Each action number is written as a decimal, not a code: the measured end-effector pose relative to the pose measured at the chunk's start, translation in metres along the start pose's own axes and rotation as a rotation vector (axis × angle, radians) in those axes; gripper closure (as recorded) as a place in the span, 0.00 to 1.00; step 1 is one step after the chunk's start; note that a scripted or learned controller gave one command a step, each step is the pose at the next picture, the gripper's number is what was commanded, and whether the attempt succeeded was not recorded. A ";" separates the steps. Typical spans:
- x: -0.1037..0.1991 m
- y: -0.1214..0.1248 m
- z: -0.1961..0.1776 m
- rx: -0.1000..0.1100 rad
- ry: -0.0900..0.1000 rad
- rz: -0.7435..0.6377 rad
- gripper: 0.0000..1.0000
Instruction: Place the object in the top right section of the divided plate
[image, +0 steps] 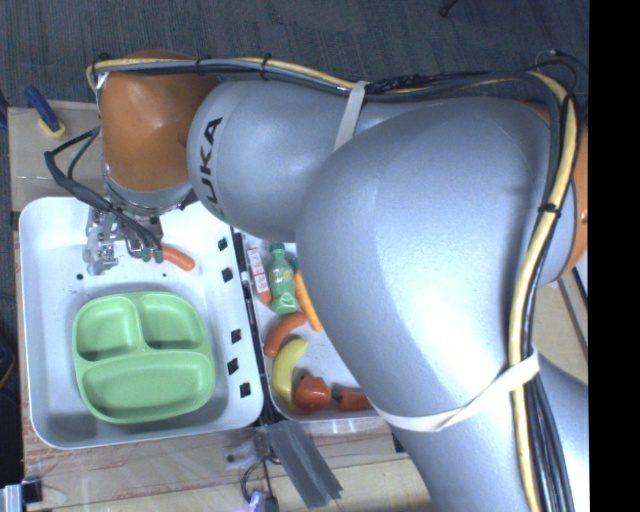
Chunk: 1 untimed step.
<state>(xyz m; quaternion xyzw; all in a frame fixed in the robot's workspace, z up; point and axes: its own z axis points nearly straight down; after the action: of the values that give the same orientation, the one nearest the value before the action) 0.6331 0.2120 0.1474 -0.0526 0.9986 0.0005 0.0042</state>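
Wooden bench (150, 465) under white bins (40, 300)

We take the right-hand bin (300, 418) as our landmark. Inside it we see a green bottle (282, 279) at the far end, with a small red-capped bottle (259, 272) just left of it. Nearer us lies a yellow banana (287, 363), and beside it, at the bin's near wall, a red pepper-like piece (311, 392). Just outside that near wall sits a grey bracket (305, 462).
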 end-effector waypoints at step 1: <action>-0.001 0.001 -0.011 -0.001 -0.006 -0.003 1.00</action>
<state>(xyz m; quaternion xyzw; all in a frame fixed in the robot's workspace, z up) 0.6342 0.2132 0.1588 -0.0542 0.9985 0.0013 0.0071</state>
